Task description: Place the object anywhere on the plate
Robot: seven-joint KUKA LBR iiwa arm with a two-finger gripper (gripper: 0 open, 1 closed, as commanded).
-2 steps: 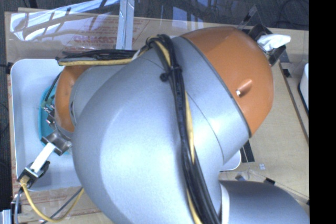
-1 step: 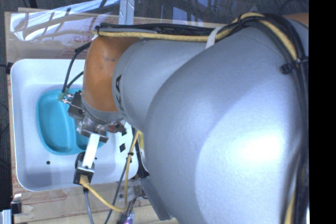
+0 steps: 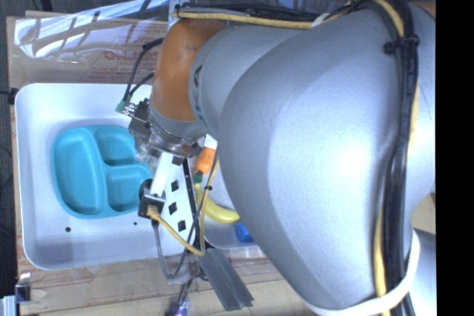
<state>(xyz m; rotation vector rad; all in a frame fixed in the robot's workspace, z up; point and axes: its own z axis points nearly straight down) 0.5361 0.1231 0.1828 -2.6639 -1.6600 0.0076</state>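
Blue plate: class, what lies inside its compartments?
The plate has three compartments, bare blue in the parts in view, with nothing lying there. The arm covers the plate's right edge, so what lies there cannot be seen.

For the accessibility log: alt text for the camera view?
A large grey robot arm reaches in from the right, covering most of the view, its wrist over the right edge of a blue divided plate in a white bin. A yellow object, an orange object and a blue object peek out beside the arm.

plate (image 3: 87, 175) in left bin (image 3: 35, 233), banana (image 3: 221, 214) right of it
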